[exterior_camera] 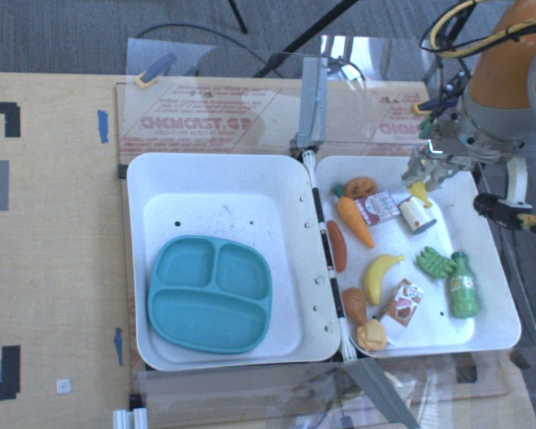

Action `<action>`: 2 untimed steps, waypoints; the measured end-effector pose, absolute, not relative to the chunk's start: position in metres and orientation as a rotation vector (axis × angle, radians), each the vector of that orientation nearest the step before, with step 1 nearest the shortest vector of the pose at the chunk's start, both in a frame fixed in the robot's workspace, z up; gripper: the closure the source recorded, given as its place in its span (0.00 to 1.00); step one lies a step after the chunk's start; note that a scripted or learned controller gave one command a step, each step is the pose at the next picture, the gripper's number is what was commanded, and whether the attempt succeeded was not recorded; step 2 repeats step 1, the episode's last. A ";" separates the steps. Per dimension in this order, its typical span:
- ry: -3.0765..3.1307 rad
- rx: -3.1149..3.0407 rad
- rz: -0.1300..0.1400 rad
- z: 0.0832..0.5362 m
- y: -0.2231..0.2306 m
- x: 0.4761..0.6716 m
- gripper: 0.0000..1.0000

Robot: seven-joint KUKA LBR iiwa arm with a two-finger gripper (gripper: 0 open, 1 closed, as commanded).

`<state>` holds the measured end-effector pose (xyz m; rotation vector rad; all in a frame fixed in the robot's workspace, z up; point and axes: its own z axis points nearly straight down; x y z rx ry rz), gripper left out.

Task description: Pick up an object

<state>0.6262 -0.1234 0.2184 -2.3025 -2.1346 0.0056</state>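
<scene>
Grey metal at the arm's wrist is crowding our gripper (426,175), which is hovering over the far right corner of the right bin (496,329), and we cannot tell what state it is in or whether it is touching the small yellow piece (418,192) just beneath it. Nearest below, the small white carton (416,214) is lying tilted, its long axis running from upper left to lower right, beside the red-and-white packet (377,208). Blur is keeping us from reading either label, and the arm's orange band (509,61) is being cut off by the frame's right edge.
</scene>
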 end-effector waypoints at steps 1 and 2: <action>-1.649 -2.673 0.007 0.264 -0.121 0.667 1.00; -1.649 -2.673 0.007 0.264 -0.121 0.667 1.00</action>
